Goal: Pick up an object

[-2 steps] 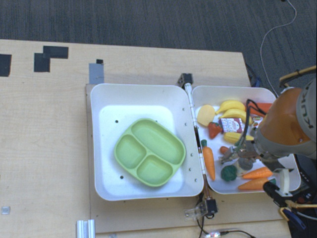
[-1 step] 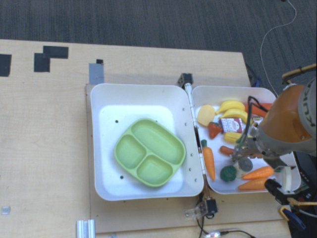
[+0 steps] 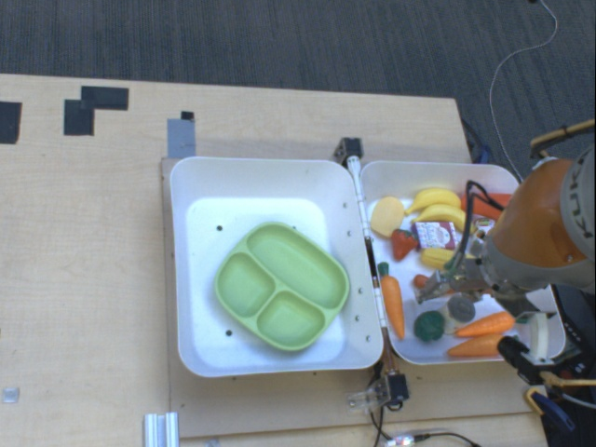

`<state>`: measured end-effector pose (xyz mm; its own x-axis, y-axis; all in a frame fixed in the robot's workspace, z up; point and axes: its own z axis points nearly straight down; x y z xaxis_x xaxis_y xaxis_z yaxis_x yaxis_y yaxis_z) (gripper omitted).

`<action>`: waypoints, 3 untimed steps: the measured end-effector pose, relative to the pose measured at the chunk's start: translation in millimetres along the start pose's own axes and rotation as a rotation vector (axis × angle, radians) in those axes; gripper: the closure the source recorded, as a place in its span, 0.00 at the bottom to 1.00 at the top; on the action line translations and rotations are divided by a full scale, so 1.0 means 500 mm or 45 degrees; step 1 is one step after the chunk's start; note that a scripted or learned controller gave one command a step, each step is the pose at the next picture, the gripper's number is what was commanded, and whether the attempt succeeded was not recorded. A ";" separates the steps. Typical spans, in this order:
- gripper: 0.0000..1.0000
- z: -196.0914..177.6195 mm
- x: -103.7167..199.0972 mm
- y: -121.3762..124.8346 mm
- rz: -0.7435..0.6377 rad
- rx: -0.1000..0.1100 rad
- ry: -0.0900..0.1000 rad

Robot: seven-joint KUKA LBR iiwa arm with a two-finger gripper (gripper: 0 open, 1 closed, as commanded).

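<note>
— Looking into the right bin (image 3: 510, 173), what lies under the arm?

— Toy food, crowded together. A yellow banana (image 3: 436, 200) sits near the far wall with a pale lemon (image 3: 387, 216) to its left. Just below them lie a red piece (image 3: 403, 244) and a small white packet with red print (image 3: 434, 236). An orange carrot (image 3: 393, 305) lies along the bin's left wall, a dark green round piece (image 3: 429, 326) sits near the front, and two more carrots (image 3: 482, 326) rest at the front right, one above the other.

— And the pincer?

— The pincer (image 3: 445, 287) hangs low over the middle of that bin, between the packet and the green piece, beneath the arm's orange band (image 3: 543, 222). Dark metal parts crowd together there, and I cannot tell how far apart it stands or whether anything sits in it.

— What about the other bin?

— The left bin (image 3: 186, 250) touches the right one along a shared edge and holds a light green divided plate (image 3: 281, 285) with three compartments, lying flat and turned at a slant.

— Around the bins?

— Both rest on a pale wooden worktop (image 3: 84, 250) with dark squares of tape (image 3: 93, 108) at its far left. Grey carpet (image 3: 279, 26) runs beyond the far edge.
</note>
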<state>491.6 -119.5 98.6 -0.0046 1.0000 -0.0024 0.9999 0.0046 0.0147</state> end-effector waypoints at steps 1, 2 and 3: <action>1.00 -0.021 0.001 0.004 -0.003 -0.005 0.000; 0.00 -0.021 0.001 0.004 -0.003 -0.005 0.000; 1.00 -0.042 0.002 0.008 -0.006 -0.010 0.001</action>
<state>495.0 -118.2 119.9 -0.0096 1.0000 -0.0018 0.9997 0.0097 0.0223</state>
